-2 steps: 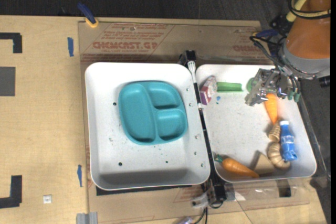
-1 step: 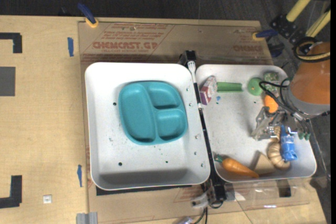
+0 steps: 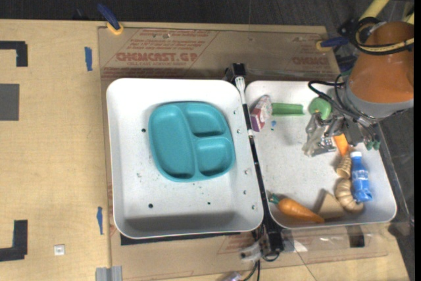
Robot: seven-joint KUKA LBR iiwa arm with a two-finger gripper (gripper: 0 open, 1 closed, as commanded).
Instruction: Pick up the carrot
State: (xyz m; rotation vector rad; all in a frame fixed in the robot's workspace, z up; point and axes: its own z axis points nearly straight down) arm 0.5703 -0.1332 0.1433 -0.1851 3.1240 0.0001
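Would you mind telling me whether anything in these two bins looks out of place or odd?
Nothing looks spilled or damaged. The teal divided plate sits flat in the left bin. The carrot lies against the front wall of the right bin, well apart from the gripper, which hangs near the back right clutter.

Left white bin (image 3: 125,161) holds a teal divided plate (image 3: 191,140), three compartments, near centre. Right white bin (image 3: 289,168) holds a green cylinder (image 3: 287,108) lying flat by the far wall, a small pink-labelled packet (image 3: 260,112) just left of it, a blue-and-white bottle (image 3: 359,178) at the right side, and a tan curved item (image 3: 346,195) touching the bottle. Cardboard sheet (image 3: 52,141) covers the tabletop.
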